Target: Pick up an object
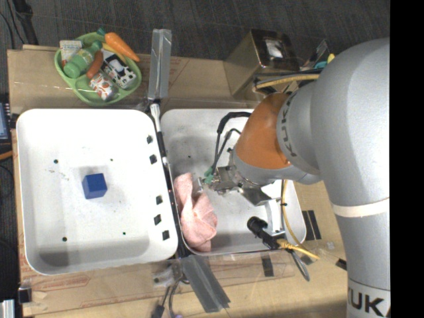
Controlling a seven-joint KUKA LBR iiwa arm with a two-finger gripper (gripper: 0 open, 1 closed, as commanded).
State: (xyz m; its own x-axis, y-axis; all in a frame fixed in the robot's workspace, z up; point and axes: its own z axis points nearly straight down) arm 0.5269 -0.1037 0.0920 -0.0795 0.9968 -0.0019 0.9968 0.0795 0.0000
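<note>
Gripper [211, 179] is hanging low in right bin [199, 128], just beside pink cloth [196, 214]; finger state cannot be told. Blue cube [95, 185] is sitting in left bin [40, 121]

The arm [351, 131] is bulky, smooth and grey, with an orange band [262, 138] above the wrist; black cables [225, 128] loop beside it. Dark KUKA lettering [368, 302] marks its lower casing.

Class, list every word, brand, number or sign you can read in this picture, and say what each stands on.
"KUK": the arm, bottom right, cut off by the frame edge.
Packets in the green bowl: print too small to read.
Box behind the bins: label blurred, unreadable.
</note>
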